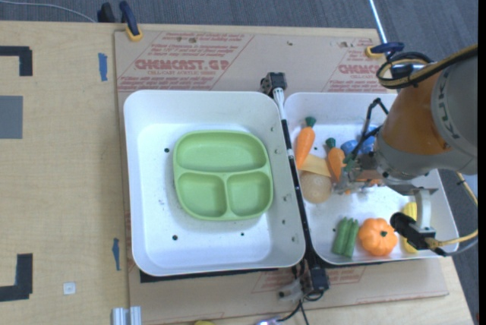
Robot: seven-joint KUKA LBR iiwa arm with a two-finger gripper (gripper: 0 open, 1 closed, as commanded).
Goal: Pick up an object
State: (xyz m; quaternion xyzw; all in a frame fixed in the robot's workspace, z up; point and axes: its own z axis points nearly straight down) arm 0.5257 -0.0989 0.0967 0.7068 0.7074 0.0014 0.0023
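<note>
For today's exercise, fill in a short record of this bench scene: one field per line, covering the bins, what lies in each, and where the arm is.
left bin: holds a green divided plate
right bin: holds toy food
toy food: two carrots, a pale round piece, a green vegetable, an orange pumpkin, a yellow piece partly hidden
arm: reaches in from the right, over the right bin
gripper: low among the items beside the second carrot; grasp cannot be told
</note>
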